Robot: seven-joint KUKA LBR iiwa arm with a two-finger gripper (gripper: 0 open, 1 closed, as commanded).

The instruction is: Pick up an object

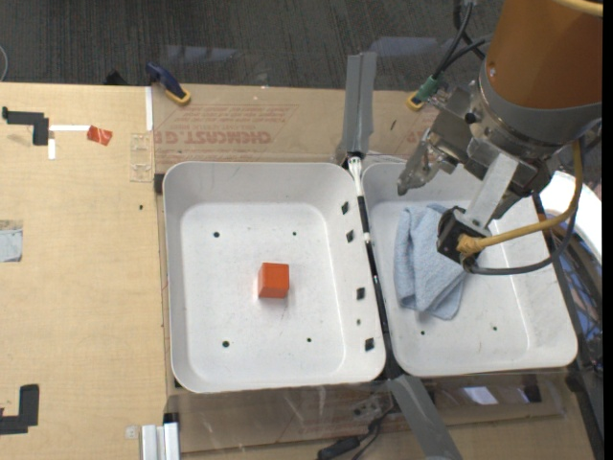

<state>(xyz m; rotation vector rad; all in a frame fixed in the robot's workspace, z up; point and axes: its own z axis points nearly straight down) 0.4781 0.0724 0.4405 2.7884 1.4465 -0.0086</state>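
1. Two things are lying in the bins. Judging by where the tool (419, 175) is hanging, the pale blue cloth (426, 262) is the one being gone for. The orange-red cube (273, 281) is sitting well apart from the cloth, alone in the neighbouring bin (172, 257).
2. The cloth's near end is lying thin against the floor of its own bin (536, 353), so a pinch there is probably risking a slip. The bunched middle is offering more to grip.
3. The tool is hovering just beyond the cloth's far edge and seems not to be touching it. A good try is calling for a shift over the thickest fold, then a straight drop until the fabric is gathered. I cannot tell whether the tool is spread or pressed together.
4. The cloth is lying crumpled close to the wall shared with the cube's bin. Its near end is drooping into a rounded lobe, and its far end is rising in soft folds. It is looking limp and light, so it is likely to sag and trail when lifted.
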